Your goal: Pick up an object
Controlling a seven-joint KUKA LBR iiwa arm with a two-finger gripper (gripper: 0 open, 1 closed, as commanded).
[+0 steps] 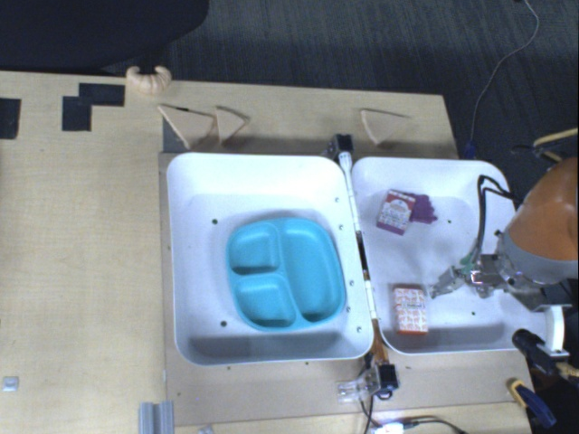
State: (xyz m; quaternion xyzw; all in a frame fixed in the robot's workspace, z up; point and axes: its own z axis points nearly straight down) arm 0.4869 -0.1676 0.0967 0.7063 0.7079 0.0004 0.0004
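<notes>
A small red and white box point(410, 308) lies near the front of the right bin point(452, 342). A purple and white packet point(403, 212) rests toward the back of the same bin. My gripper point(452, 281) reaches in from the right, over the bin's right half. It sits just right of the red and white box and apart from it. Nothing shows in the gripper. The arm's orange band point(550, 217) rises behind it at the right edge.
The left bin point(194, 242) holds a blue divided plate point(284, 272). A ridge point(357, 242) separates the two bins. Black cables point(484, 208) run along the right bin's right wall. Wooden bench surface point(81, 260) spreads to the left.
</notes>
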